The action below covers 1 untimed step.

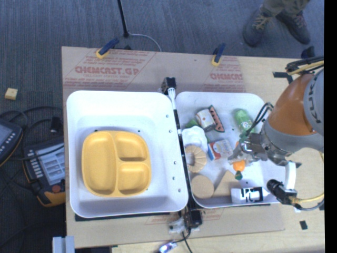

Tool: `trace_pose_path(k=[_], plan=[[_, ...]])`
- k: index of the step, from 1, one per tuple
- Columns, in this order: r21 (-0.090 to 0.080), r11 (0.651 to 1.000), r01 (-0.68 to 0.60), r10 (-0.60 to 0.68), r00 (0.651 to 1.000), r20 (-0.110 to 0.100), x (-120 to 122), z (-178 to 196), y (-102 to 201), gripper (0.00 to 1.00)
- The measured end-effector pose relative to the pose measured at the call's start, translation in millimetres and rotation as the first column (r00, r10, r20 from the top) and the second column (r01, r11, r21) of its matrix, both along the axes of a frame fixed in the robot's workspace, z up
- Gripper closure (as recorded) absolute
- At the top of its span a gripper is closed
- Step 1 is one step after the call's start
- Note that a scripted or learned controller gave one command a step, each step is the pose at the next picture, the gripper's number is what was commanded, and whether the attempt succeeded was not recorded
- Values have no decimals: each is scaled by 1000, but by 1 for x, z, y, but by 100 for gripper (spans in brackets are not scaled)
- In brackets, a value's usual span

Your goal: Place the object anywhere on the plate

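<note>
Hovering low in the right bin (258,100), my gripper (243,153) sits just above a small orange object (239,166); whether my fingers are spread or pinching, I cannot tell. Around it lie a green bottle (243,119), round wooden discs (198,157) and a white box (247,194). The left bin (122,100) holds a yellow divided plate (116,162).

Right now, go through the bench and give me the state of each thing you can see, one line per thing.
yellow plate: in the left bin, nothing on it.
left bin: holds the plate.
right bin: cluttered with small items.
green object: lying near the right bin's far side.
round wooden disc: flat near the right bin's front edge.
orange piece: in the right bin, right under the pincer.
pincer: low over the right bin's clutter.
</note>
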<state>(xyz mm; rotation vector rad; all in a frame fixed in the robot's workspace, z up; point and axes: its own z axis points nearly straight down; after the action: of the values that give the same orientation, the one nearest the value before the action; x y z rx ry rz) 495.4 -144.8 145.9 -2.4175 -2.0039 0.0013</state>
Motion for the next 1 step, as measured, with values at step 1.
trace_pose_path(k=[1], plan=[[0,1000,-6,6,1000,0,8,38,73,100]])
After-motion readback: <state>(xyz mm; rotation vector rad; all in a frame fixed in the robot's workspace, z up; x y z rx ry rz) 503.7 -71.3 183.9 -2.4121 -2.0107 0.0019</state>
